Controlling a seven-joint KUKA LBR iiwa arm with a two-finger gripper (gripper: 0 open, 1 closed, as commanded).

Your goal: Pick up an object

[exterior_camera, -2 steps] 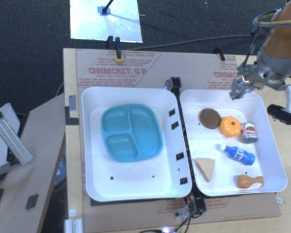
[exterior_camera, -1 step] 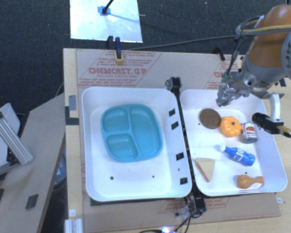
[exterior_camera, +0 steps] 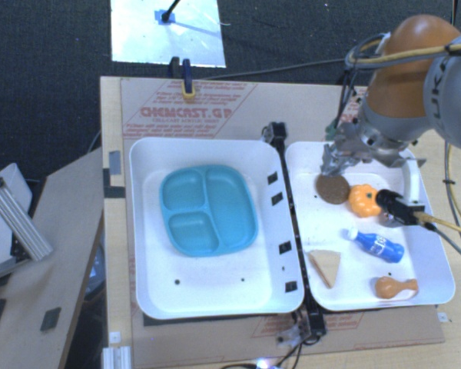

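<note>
Now the gripper (exterior_camera: 334, 162) hovers just above the brown cookie (exterior_camera: 333, 189) in the right bin (exterior_camera: 438, 271); I cannot tell its state. Next it must go down.

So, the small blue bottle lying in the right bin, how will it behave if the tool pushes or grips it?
The blue bottle lies on its side, so a push will probably roll it. It looks like smooth plastic and could slip from the tool. Being small, it is likely light and may skid toward the orange pumpkin.

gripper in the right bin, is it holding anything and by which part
Cannot be told: the gripper sits just above the brown cookie, with nothing visibly between its fingers.
</note>
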